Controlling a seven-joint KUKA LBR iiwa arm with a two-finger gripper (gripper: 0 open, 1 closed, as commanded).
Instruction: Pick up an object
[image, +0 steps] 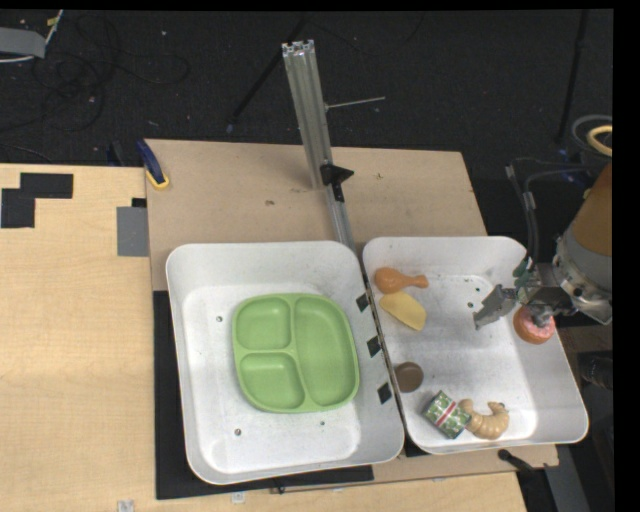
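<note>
Nearest to me in the right bin (560, 425), at its front edge, I see a green-and-white packet (442, 414) touching a tan, curled peanut-shaped piece (488, 420) on its right. Just behind and to the left of them lies a small brown disc (407, 377), close to the wall shared with the left bin (200, 440). The left bin carries a green divided plate (296, 352) with three compartments, lying flat near its centre. Farther back in the right bin, a yellow wedge (404, 310) lies just in front of an orange drumstick-shaped toy (399, 281); the two are touching or nearly so. The hand (503, 297) sits over the right half of the right bin, level with the yellow wedge and well to its right, with bare bin floor between them. One grey finger (490, 306) points down and to the left toward the bin floor; I cannot tell how far the hand is open, and I see nothing gripped in it. A red round object (535, 327) sits just to the right of the hand, at the bin's right rim, under the wrist. Beyond the bins, an aluminium post (308, 110) rises from the brown desk (400, 190).
</note>
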